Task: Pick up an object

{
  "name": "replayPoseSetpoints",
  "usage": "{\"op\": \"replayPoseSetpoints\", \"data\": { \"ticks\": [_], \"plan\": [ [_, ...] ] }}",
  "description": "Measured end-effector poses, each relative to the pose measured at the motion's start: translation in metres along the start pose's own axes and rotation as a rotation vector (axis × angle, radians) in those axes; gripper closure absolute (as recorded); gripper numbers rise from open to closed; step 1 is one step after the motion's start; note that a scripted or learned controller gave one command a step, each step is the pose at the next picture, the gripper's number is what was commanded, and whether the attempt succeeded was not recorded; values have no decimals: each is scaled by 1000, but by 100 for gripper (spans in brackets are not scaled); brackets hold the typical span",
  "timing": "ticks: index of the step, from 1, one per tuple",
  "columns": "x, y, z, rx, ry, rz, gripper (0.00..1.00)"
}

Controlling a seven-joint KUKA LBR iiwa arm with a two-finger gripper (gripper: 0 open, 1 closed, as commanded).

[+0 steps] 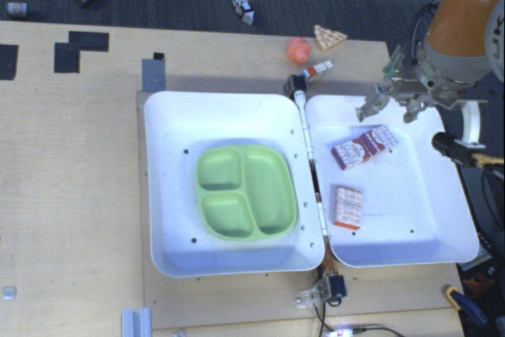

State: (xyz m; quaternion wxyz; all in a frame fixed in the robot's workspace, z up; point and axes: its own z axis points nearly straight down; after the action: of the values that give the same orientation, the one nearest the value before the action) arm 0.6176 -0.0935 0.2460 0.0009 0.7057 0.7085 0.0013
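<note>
In the right bin [426, 241] lie two flat packets. A dark red and white packet [364, 147] rests near the bin's middle back, and a smaller orange and white packet [347, 207] lies closer to the front left. My gripper [391, 108] hangs over the back of the right bin, just above and to the right of the dark red packet. Its two fingers are spread apart with nothing between them.
The left bin [170, 170] holds a green divided tray [245, 191]. Behind the bins on the bench sit an orange ball [298, 50], a pizza-slice toy [329, 36] and a small red-and-white tube [319, 70]. Small odds and ends lie on the dark floor beyond.
</note>
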Motion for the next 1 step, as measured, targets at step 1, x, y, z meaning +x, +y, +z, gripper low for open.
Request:
{"op": "replayPoseSetpoints", "data": {
  "ticks": [1],
  "plan": [
    [-2,22,135,-6,-2,1,0]
  ]
}}
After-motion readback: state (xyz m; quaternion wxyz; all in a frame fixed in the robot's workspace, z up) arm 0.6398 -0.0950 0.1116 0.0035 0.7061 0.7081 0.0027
